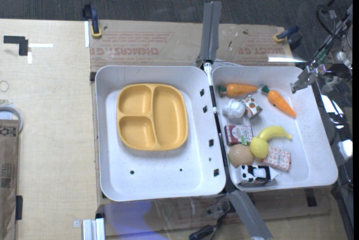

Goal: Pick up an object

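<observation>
The right bin (pixel 314 169) holds several toy foods. Two carrots lie at its far side, one (pixel 241 88) flat and one (pixel 280 103) slanted. A white garlic bulb (pixel 235 109) sits beside a small box (pixel 252 107). Nearer the front are a red packet (pixel 239 134), a banana (pixel 274 133), a lemon (pixel 258 147), a brown round piece (pixel 240 155), a pink packet (pixel 279 159) and a black-and-white carton (pixel 255 175). My gripper (pixel 307 79) hangs over the bin's far right rim, just right of the slanted carrot and apart from it.
The left bin (pixel 112 177) bears a yellow divided plate (pixel 152 116). A grey divider post (pixel 211 31) rises behind the two bins. Cables and arm parts (pixel 336 37) crowd the right edge. Cardboard (pixel 140 42) lies behind the bins.
</observation>
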`<state>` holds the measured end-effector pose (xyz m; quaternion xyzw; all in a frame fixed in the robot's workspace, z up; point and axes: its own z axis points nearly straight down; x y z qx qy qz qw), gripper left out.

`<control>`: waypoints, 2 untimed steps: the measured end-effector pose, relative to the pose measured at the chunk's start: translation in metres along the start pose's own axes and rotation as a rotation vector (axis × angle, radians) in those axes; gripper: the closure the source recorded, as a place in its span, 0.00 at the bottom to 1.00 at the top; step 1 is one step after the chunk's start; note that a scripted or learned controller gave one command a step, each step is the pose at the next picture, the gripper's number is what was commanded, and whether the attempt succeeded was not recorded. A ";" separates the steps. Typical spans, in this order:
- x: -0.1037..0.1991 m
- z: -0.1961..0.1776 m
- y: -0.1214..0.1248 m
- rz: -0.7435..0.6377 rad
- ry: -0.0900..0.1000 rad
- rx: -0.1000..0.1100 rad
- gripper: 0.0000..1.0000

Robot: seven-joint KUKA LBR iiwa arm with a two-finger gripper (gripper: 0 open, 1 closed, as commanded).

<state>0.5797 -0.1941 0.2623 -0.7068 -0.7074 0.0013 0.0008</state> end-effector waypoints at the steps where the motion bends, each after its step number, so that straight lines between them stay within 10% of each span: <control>1: 0.019 0.096 0.055 -0.080 0.000 -0.001 0.00; 2: 0.014 0.170 0.052 -0.210 0.000 -0.003 0.00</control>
